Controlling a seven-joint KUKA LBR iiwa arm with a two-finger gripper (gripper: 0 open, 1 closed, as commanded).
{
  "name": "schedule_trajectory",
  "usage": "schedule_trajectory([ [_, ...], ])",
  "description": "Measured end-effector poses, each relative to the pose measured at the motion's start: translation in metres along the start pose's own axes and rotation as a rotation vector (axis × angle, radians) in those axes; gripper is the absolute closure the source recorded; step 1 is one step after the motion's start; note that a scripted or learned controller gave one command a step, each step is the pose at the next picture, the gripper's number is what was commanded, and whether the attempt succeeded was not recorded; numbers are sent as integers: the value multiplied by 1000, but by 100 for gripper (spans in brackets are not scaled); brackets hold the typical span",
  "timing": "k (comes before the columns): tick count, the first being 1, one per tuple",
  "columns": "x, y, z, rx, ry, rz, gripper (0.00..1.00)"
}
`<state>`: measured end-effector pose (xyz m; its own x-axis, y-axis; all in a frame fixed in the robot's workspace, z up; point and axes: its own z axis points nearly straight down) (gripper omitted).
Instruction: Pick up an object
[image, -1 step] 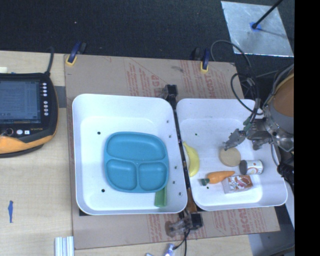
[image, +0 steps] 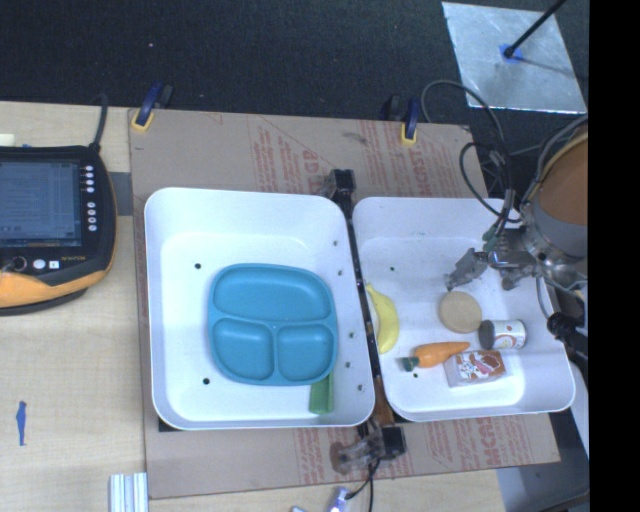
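The right bin (image: 420, 225) holds a tan round disc (image: 461, 311), an orange carrot (image: 440, 353), a small can (image: 504, 334) lying on its side, a red-and-white packet (image: 474, 368) and a yellow banana-shaped piece (image: 384, 316) against its left wall. My gripper (image: 487, 272) hangs over the right bin's far right part, just above and beyond the disc. It is open, its fingers are spread, and nothing sits between them. The grey wrist and orange band (image: 566, 190) come in from the right edge.
The left bin (image: 170, 230) carries a blue divided plate (image: 272, 322) and a green piece (image: 321, 397) at its near right corner. A tablet-like pendant (image: 45, 225) lies on the bench at far left. Cables run behind the right bin near the arm.
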<state>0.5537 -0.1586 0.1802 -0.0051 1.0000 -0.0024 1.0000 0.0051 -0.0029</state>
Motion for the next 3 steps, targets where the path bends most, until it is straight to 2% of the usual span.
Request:
schedule_trajectory([
  [1,-6,0,30,3,2,0,0],
  [2,-15,21,89,5,3,0,0],
  [3,-54,-34,89,1,1,0,0],
])
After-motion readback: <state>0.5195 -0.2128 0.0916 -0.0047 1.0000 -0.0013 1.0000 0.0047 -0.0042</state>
